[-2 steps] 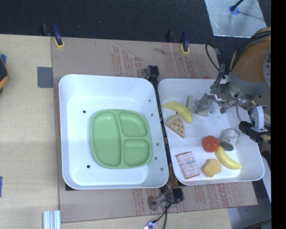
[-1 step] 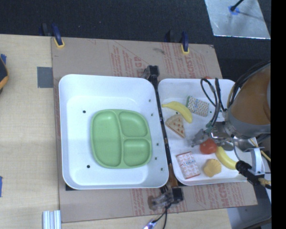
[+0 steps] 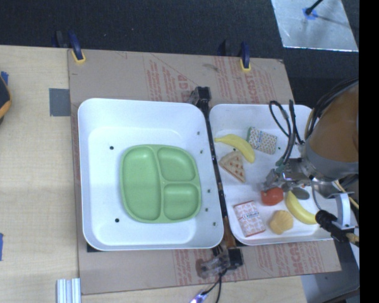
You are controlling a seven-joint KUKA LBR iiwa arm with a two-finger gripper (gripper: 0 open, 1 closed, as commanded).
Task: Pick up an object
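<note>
The right bin holds several small items. A yellow banana lies at its upper left, with a tan sandwich wedge just below it and a patterned box to its right. My gripper hangs low over the bin's right half, directly above a red tomato. The tomato's top edge sits under the gripper's metal tip. A second banana lies right of the tomato. Near the bin's front edge sit a yellow-orange lump and a red-and-white packet.
The left bin carries a green divided plate. Black cables loop from the wrist over the right bin's back edge. The grey and orange arm covers the bin's right wall. Both bins rest on clamped cardboard.
</note>
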